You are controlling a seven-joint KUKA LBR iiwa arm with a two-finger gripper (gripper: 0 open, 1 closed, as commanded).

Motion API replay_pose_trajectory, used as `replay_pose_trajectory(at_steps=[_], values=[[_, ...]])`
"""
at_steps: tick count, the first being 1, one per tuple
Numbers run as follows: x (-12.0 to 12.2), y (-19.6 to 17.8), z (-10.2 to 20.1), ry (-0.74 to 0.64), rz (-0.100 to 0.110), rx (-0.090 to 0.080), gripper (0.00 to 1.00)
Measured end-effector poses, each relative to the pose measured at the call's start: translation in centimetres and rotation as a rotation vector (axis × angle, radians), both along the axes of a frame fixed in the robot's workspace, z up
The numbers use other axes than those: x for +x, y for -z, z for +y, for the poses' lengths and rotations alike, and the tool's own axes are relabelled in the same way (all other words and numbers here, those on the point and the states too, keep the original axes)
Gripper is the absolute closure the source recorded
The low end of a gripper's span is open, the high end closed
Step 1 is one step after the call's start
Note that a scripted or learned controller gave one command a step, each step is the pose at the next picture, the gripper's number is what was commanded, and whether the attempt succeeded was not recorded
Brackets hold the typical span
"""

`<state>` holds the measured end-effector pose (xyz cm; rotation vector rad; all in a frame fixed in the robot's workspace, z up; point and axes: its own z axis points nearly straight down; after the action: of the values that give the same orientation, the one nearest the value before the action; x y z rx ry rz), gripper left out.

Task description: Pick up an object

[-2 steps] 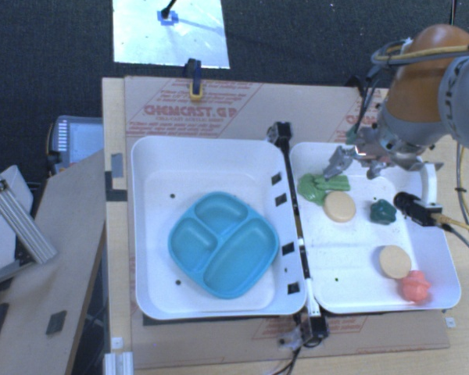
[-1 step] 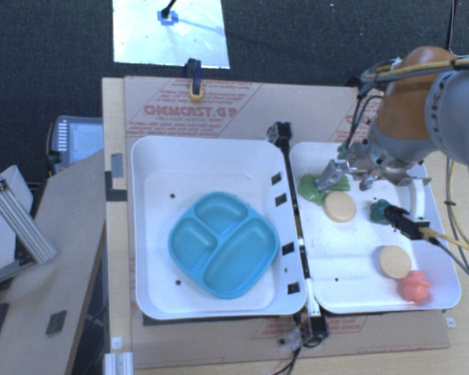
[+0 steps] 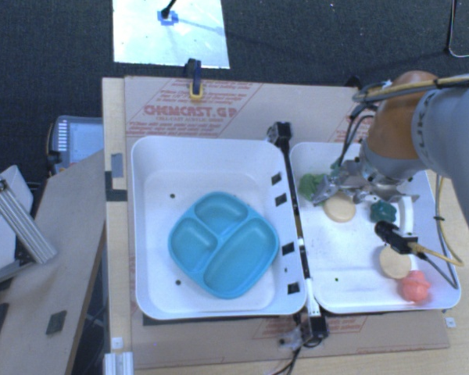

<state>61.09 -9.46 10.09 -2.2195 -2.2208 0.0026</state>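
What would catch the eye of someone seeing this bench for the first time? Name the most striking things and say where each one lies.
The big light-blue divided plastic plate stands out first, lying alone in the left white bin. Next comes the grey arm with its orange band, reaching in from the right with its tool low over the right white bin. Small items are scattered there: a green leafy piece, cream-coloured round discs, a teal lump and a pink lump.

The arm [image 3: 453, 123] is a thick, smooth grey tube with a rounded orange band [image 3: 397, 123] above the wrist. Thin yellow and dark cables [image 3: 406, 88] run along its top to the wrist. Below sits a metallic grey gripper [image 3: 334, 189] with angular silver parts
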Motion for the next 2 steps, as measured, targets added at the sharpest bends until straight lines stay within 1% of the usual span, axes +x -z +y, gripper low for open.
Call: replay_pose_trajectory(at_steps=[1, 2], values=[[0.1, -1.4, 0.0, -0.001, -0.004, -0.001, 1.0], [0.9, -7.2, -0.8, -0.001, -0.01, -0.001, 1.0]])
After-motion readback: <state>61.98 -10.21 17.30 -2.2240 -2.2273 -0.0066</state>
